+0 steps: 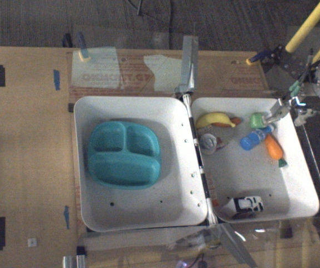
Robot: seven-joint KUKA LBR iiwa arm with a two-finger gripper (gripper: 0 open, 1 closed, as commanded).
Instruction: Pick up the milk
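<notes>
Milk (pixel 248 204) lying near the front edge of the right bin (pixel 304 166), a small black-and-white carton. Gripper (pixel 276 114) up by that bin's far right corner, well apart from the milk, touching nothing clearly; whether shut or spread, cannot tell. Beside the gripper: green block (pixel 258 120), blue bottle (pixel 255 139), carrot (pixel 274 149). Banana (pixel 216 119) along the far edge. Teal tray (pixel 124 154) in the left bin (pixel 87 205).
</notes>
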